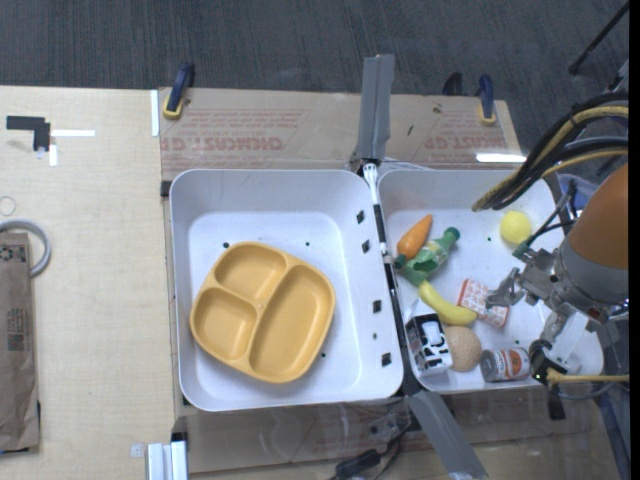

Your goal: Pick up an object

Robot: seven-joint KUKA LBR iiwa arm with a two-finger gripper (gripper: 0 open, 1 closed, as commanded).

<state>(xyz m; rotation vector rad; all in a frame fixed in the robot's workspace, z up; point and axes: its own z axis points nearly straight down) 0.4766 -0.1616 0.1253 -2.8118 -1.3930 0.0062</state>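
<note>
can (503, 364) at right bin's (455, 193) near edge, beside brown roll (461, 348) | gripper (510, 290) hovers beside red-white packet (479, 297), likely target; its opening cannot be told | best: descend straight, avoid banana (446, 306)

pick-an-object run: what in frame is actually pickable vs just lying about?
Job, in the bins: carrot, green bottle, yellow ball, banana, red-and-white packet, black-and-white box, tan ball, can, yellow divided plate.
Lying about, outside the bins: brown paper bag, blue clamps, cardboard sheet.
</note>
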